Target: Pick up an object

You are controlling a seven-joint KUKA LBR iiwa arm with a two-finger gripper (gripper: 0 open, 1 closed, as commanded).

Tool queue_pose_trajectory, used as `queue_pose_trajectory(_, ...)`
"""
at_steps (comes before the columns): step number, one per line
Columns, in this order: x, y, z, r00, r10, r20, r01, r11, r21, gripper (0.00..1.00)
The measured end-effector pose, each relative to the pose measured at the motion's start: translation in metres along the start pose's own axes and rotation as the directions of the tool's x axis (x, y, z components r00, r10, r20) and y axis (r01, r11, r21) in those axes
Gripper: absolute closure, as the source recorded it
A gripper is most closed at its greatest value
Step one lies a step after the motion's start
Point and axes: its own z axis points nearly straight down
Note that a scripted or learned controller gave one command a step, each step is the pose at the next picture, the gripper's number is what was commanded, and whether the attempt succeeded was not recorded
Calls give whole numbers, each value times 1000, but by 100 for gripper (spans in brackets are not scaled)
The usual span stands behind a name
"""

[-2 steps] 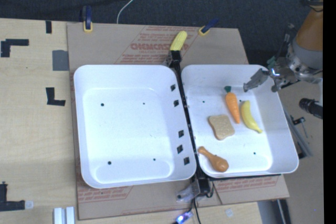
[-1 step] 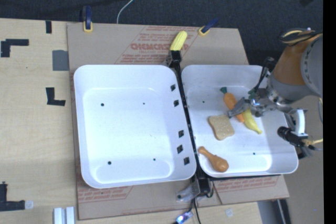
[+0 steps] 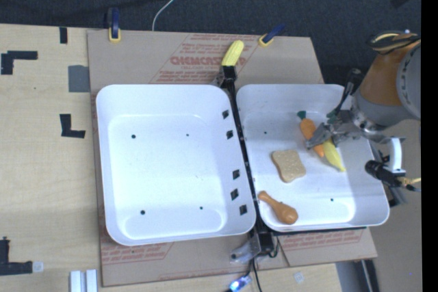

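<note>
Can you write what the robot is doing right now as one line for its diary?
gripper: low in right bin, at carrot and yellow toy | grasp: cannot tell | bread slice, drumstick: lying untouched | left bin: nearby

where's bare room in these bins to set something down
The left white bin is bare across its floor, bordered by the black-clipped divider. In the right white bin, free floor lies along the far-left corner and the near-right corner. It is crowded mid-right: the hand, orange carrot, yellow banana, tan bread slice, and the brown drumstick by the near rim.
</note>
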Motion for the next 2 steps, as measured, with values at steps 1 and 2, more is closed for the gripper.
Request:
queue_pose_trajectory(1, 0, 61, -94, 1000, -4, 0, 4, 1000, -2, 100)
queue_pose_trajectory(2, 91, 70, -137, 1000, -9, -4, 9, 1000, -6, 100)
